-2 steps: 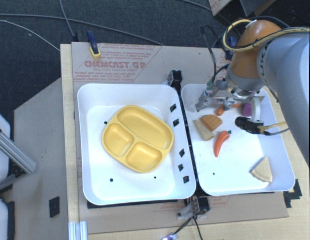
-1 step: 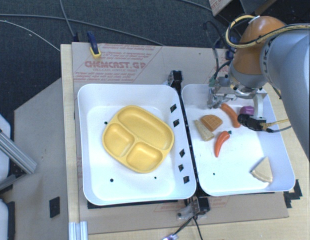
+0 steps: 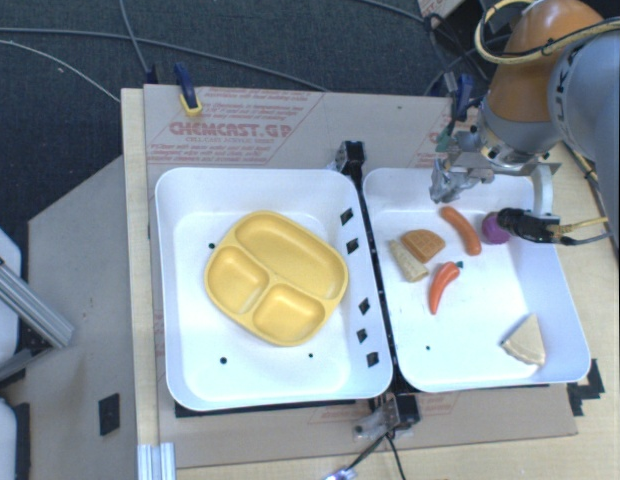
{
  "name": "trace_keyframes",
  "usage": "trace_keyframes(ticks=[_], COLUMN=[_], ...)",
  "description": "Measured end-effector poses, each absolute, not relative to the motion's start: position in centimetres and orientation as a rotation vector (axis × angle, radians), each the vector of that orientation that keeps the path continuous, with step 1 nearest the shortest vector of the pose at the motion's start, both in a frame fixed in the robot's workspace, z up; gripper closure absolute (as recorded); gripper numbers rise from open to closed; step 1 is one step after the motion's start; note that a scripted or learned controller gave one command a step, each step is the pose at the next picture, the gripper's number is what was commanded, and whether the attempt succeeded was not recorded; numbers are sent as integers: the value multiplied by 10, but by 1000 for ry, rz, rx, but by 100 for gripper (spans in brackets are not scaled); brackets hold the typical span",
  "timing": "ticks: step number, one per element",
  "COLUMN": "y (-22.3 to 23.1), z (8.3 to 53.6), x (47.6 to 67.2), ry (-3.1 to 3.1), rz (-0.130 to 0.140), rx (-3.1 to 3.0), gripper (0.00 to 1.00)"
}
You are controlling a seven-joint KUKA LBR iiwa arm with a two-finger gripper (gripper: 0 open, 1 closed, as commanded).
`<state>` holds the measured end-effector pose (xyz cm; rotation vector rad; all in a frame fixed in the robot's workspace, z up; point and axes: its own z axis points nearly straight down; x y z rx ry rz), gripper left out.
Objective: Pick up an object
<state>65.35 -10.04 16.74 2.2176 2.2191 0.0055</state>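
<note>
Two white bins on surface. Right bin (image 3: 550, 298) holds toy food; sausage (image 3: 460, 229) lies just under end effector (image 3: 452, 186), grip state can't tell. Suggest: center over sausage, descend straight, w/ care near wall.

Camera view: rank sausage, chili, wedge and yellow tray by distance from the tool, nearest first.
Tool hangs over the right bin's far end.
1. Sausage, just below it.
2. Chili, mid right bin.
3. Wedge, right bin's near corner.
4. Yellow tray, left bin.
</note>
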Motion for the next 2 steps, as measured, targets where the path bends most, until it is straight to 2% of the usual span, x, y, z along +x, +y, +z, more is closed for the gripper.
trace_keyframes(ticks=[2], y=[-89], z=[262], x=[656], ry=[2219], rz=[7], rx=[2217], gripper=[100])
